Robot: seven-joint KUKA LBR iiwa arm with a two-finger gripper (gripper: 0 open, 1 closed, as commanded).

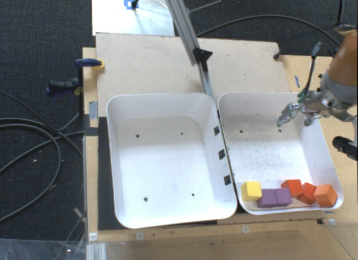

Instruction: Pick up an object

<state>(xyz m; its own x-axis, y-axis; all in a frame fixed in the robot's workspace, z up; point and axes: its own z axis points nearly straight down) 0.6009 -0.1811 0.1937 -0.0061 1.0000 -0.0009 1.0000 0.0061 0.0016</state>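
- A pale wooden bench (151, 63) is sitting on dark carpet (39, 29), with two shallow white bins resting side by side on its near half.
- The left bin (120, 141) is lying beside the right bin (321, 141); their inner walls are touching along a seam marked by small black tabs.
- Five blocks are crowding the near edge of the right bin: a yellow block (251, 190) toward the near-left corner, a purple block (274, 197) just beside it, then a red-orange block (292, 187), a red block (306, 193) and an orange block (325, 195) toward the near-right corner, each touching or nearly touching the next.
- The arm (342, 71) is reaching in from the right, and its gripper (293, 114) is hanging over the far part of the right bin, well apart from the blocks.
- Nothing is sitting between its fingers; whether they are apart or together, I cannot tell from here.
- A slanted metal pole (182, 18) is crossing the bench's far edge down to the bins' seam.
- A blue-and-yellow clamp (84, 66) is gripping the bench's left edge.
- Black cables (33, 136) are looping over the carpet to the left, and another cable (263, 21) is arching beyond the far edge.
- A white sheet (120, 7) is lying on the floor beyond the far-left corner.
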